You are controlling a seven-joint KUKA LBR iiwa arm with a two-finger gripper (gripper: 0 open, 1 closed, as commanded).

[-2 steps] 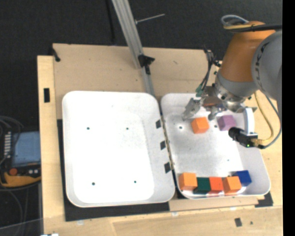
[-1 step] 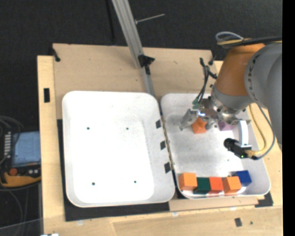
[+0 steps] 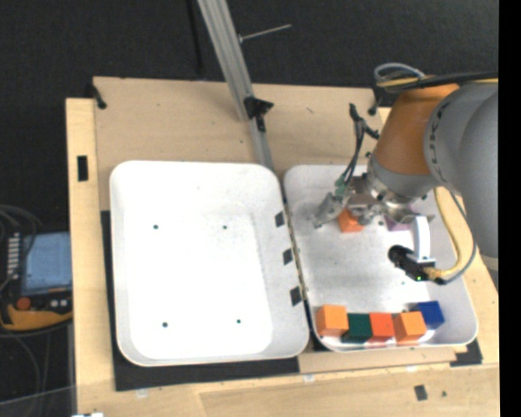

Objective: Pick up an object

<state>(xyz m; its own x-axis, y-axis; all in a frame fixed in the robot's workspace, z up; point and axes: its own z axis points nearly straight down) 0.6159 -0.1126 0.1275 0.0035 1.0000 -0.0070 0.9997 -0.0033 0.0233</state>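
Blocks (image 3: 380, 323) line the near wall of the right bin (image 3: 330, 259): orange, green, two more orange, blue. Farther back over that bin, the gripper (image 3: 351, 214) is closed around a small orange block (image 3: 351, 222), the arm (image 3: 434, 146) above.

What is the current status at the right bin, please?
Claw low in right bin, over small orange block; grasp unconfirmed. Row of blocks along near wall, untouched. Nothing in the way.
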